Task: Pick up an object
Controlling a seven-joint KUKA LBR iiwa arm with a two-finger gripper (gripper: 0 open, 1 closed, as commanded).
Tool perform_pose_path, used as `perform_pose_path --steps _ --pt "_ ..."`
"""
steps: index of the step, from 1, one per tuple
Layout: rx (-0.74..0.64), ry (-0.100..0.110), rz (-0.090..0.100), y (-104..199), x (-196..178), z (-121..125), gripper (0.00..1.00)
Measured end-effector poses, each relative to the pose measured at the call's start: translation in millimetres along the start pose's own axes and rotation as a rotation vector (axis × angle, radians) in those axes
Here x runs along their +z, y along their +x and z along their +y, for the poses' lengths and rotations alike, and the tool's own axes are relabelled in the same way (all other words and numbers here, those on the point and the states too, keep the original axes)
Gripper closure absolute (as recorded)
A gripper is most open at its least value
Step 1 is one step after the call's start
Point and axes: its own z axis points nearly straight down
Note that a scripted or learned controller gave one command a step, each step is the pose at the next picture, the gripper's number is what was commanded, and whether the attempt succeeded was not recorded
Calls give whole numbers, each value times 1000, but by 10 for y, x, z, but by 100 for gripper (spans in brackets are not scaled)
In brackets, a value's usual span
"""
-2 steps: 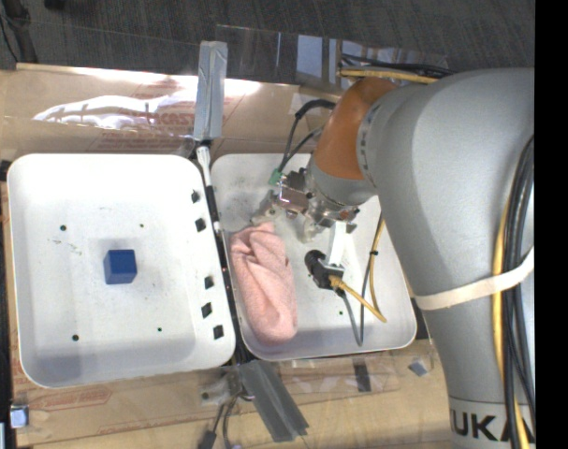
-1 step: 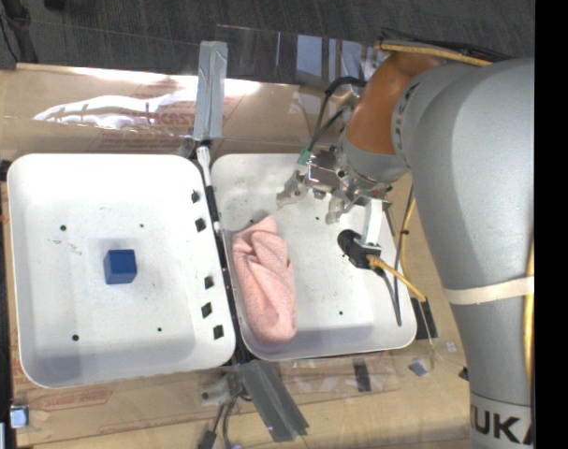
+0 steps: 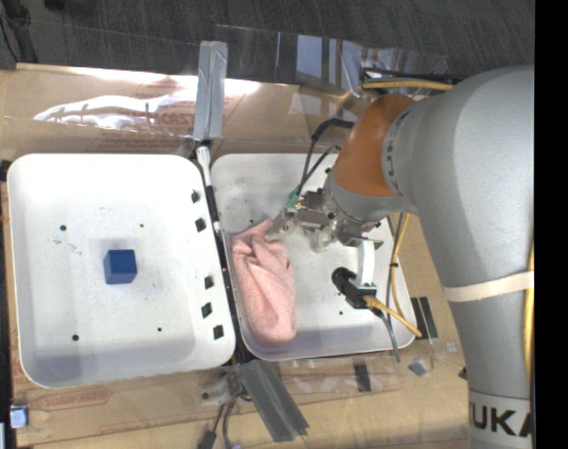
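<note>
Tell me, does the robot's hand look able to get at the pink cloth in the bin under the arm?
Probably yes. The hand is already over that bin, close to the upper end of the pink cloth. Nothing lies on the cloth or between the two, so the way looks free.

The brown bench [image 3: 96, 96] carries two shallow white bins side by side, the left-hand bin [image 3: 78, 204] and the right-hand bin [image 3: 312, 311].

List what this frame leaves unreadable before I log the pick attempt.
- Camera view: whether the end effector grips the pink cloth; the arm hides the contact.
- Camera view: right side of the right bin, covered by the arm.
- Camera view: dark specks in the left bin, too small to identify.
</note>
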Motion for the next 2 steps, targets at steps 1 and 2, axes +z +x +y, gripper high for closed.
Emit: perform_pose_path --steps 1,2 --pt "-170 2 0 323 4 2 0" --pt "-179 -2 0 228 -3 -563 0"
